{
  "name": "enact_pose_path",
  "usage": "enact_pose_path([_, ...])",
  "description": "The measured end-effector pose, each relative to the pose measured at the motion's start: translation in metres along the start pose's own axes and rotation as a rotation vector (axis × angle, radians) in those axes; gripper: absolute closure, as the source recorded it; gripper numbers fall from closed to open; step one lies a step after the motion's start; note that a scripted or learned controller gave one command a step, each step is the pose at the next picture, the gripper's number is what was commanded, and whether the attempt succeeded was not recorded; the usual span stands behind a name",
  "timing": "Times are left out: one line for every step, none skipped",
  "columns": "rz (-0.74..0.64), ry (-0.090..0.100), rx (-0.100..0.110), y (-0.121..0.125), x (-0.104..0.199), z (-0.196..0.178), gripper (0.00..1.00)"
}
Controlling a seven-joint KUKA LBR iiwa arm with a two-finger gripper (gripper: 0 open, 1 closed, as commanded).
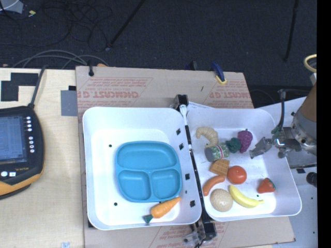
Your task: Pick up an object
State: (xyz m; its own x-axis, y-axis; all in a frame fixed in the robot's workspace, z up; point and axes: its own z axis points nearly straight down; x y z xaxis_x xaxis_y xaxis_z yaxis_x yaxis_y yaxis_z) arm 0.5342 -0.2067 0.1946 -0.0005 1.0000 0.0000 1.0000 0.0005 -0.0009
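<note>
there are two white bins (95, 133). one holds one blue plate (147, 170) and one carrot (164, 209). the other holds nine toy foods, with one banana (244, 197) and one tomato (237, 174).

Both white bins (93, 138) look like smooth, slightly glossy plastic, and the blue divided plate (147, 169) in the left one has a matt plastic finish. The toy tomato (237, 174) and banana (244, 197) shine like plastic. Under the bins lies matt brown printed cardboard (155, 89) on a pale wood-look worktop (51, 211).
</note>
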Motion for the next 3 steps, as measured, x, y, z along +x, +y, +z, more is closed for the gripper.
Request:
enact_pose_path([-0.001, 0.003, -0.003, 0.013, 0.043, 0.109, 0.00])
enact_pose_path([-0.002, -0.001, -0.007, 0.015, 0.104, 0.104, 0.00])
enact_pose_path([-0.001, 0.000, -0.010, -0.035, 0.118, -0.063, 0.00])
